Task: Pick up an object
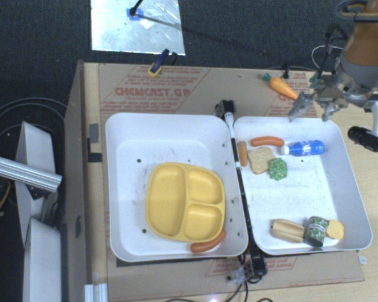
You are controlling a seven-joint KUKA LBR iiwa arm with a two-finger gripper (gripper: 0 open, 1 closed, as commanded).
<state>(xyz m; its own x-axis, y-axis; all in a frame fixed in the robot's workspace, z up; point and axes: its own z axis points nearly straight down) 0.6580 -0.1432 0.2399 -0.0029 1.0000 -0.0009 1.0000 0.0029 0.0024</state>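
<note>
The two white bins are lying side by side: the left bin (pixel 123 168) is holding a yellow divided plate (pixel 184 201) and a sausage (pixel 208 243). The right bin (pixel 340 187) is carrying the pickable things, crowded near its far side: a blue bottle (pixel 303 148), a second sausage (pixel 266 141), a green broccoli piece (pixel 277 168). The gripper (pixel 315 108) is hanging above the far edge, fingers spread, pinching nothing. Descending here, it is risking hitting the rim, or pushing the round bottle so it is rolling away.
</note>
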